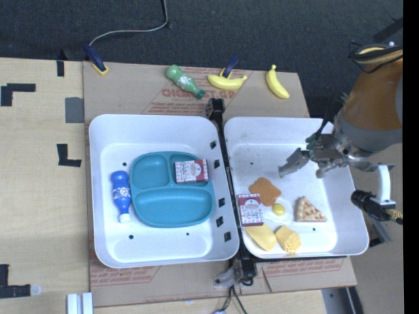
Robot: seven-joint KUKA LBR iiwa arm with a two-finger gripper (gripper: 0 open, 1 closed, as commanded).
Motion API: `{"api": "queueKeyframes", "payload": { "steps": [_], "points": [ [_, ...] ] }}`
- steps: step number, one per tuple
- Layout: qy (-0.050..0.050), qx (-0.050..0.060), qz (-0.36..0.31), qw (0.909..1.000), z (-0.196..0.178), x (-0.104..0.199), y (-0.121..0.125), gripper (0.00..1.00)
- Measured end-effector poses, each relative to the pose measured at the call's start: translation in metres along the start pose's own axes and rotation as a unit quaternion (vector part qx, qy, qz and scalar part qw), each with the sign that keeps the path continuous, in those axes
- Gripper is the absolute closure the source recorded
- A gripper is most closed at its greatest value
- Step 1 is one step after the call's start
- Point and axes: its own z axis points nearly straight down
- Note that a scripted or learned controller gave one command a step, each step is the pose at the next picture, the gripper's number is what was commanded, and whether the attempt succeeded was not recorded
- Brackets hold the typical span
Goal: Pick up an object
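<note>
My gripper (308, 168) hangs over the right bin (340, 241), above its middle right part, open, with nothing between its two fingers (292, 165). Below and to its left lie a brown toast slice (264, 190), a small yellow lemon (279, 209) and a red carton (250, 209). A pizza slice (308, 210) lies just below the gripper. At the bin's front sit a yellow cheese block (260, 236) and a corn cob (289, 239).
The left bin (105, 241) holds a teal divided plate (163, 205) with a red carton (190, 171) on it and a blue bottle (120, 195) beside it. Behind the bins on the cardboard lie a green bottle (184, 82) and two bananas (226, 81) (277, 84).
</note>
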Motion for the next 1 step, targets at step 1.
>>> {"api": "queueKeyframes", "payload": {
  "steps": [1],
  "points": [
    [0.000,0.002,0.000,1.0000,0.1315,0.0192,0.0217,0.00]
  ]
}}
